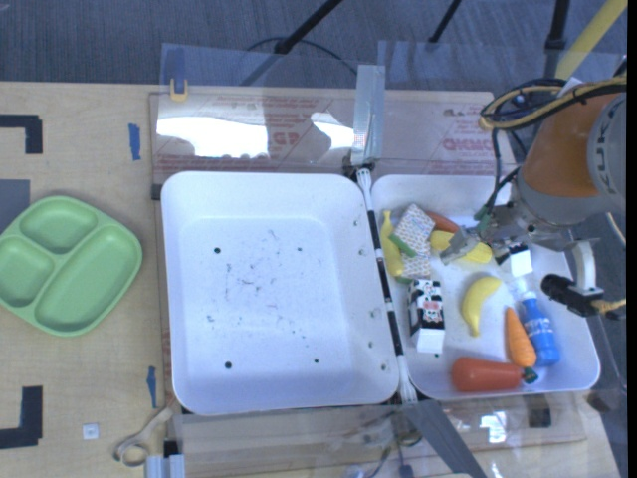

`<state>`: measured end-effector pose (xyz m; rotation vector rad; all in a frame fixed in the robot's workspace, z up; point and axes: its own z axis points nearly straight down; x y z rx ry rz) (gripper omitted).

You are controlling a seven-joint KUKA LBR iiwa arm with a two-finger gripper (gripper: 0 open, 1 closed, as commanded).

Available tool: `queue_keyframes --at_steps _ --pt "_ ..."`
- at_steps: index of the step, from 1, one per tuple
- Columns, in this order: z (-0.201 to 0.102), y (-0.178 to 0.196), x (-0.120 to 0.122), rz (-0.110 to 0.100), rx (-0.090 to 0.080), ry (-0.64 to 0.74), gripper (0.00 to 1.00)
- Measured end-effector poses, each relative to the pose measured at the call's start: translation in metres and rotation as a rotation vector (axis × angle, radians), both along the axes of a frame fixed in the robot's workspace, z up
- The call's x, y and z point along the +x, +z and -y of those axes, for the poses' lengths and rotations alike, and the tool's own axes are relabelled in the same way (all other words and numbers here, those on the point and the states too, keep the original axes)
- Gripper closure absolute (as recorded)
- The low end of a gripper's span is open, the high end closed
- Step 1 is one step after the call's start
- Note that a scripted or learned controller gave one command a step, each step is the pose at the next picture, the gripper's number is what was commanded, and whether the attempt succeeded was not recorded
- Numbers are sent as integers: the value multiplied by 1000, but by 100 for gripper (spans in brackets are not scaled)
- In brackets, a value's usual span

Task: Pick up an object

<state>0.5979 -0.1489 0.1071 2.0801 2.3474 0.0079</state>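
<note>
light wood bench (pixel 80 118) with black corner marks and blue tape bits; green divided plate (pixel 66 264) at left. grey carpet floor (pixel 199 8) along top, black tripod legs (pixel 318 13) crossing it.

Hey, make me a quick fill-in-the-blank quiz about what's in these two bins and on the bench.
1. The banana, the blue bottle and the carrot all lie in the ___ bin.
2. The divided plate on the bench is ___ in colour.
3. The gripper hangs over the ___ bin.

Missing words: right; green; right
</note>
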Motion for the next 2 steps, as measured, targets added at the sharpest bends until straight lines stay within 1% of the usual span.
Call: queue_keyframes --at_steps 1,2 --pt "15 -17 48 -6 17 -154 0" --pt "17 -7 49 2 6 -152 100"
